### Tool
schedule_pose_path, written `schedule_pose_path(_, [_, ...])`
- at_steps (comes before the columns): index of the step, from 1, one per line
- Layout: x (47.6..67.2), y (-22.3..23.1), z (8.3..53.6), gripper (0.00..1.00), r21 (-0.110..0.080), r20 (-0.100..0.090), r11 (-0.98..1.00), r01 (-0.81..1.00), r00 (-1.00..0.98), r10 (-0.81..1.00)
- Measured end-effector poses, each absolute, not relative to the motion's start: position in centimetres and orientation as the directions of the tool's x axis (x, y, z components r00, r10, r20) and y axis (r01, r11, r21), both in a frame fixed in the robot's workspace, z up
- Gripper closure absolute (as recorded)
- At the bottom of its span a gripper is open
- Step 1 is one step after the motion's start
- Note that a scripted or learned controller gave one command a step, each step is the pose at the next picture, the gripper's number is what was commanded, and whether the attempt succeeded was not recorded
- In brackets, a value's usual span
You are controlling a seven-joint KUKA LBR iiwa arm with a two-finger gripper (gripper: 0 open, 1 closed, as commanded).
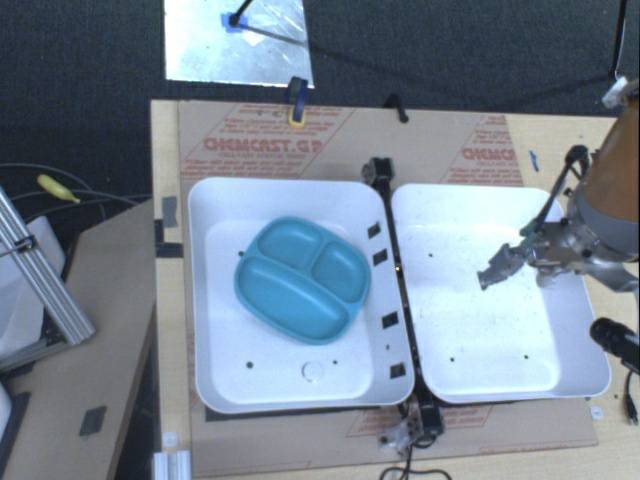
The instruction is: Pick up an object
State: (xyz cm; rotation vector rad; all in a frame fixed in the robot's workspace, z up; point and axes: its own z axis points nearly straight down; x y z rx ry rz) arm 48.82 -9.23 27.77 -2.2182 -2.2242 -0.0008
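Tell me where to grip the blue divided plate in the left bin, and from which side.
Grip the blue divided plate by its outer rim, probably the right edge, nearest the gripper, which is over the right bin. It lies flat with its compartments up, so only the raised rim gives two fingers purchase. Come from above, one finger inside the rim, one outside.

Two white bins are sitting side by side on a cardboard sheet (300,138) with red lettering, left bin (215,368) and right bin (470,373) touching along a black hinge strip (390,268); a shiny foil square (200,28) is lying on dark carpet (80,68) behind; a yellow thing (57,188) is lying far left.
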Motion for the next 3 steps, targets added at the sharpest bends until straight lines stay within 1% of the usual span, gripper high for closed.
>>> schedule_pose_path(1, [48.6,3.2,24.3,0.00,-0.002,0.005,0.016,1.000,-0.016,1.000])
schedule_pose_path(2, [49.0,-1.8,18.1,0.00,-0.005,-0.002,-0.004,1.000,0.004,1.000])
schedule_pose_path(3, [48.7,9.0,26.6,0.00,0.010,0.006,0.015,1.000,-0.015,1.000])
